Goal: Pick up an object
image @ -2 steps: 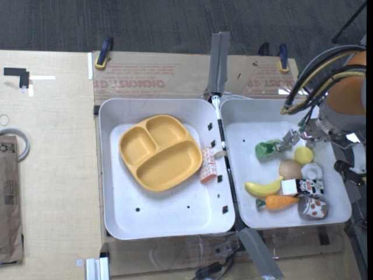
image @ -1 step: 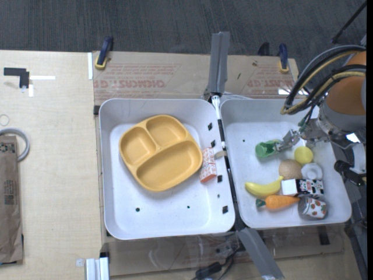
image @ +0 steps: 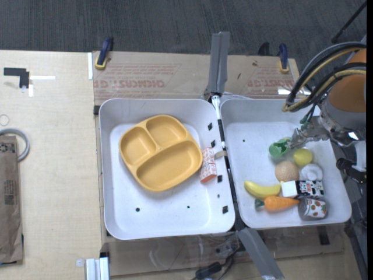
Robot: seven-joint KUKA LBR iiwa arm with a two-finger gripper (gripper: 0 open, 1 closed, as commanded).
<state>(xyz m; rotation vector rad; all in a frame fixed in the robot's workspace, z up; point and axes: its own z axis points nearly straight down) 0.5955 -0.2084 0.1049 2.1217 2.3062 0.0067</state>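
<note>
At the near rim of the right bin (image: pixel 233 174) a printed can (image: pixel 313 208) is seen lying beside an orange carrot (image: pixel 280 203). Just behind these, a yellow banana (image: pixel 261 188), a white block (image: pixel 288 188) and a black-and-white patterned carton (image: pixel 310 187) are lined up, touching. Further back, a tan round item (image: pixel 286 170), a white round item (image: pixel 312 172) and a lemon (image: pixel 302 157) are clustered. In the left bin (image: pixel 116 214) a yellow divided plate (image: pixel 161 151) is set, with a small red-and-white packet (image: pixel 208 165) just at its right edge. Farthest back, the gripper (image: pixel 298 139) is positioned over a green item (image: pixel 279 149); finger state can't be told, grip not confirmed.
</note>
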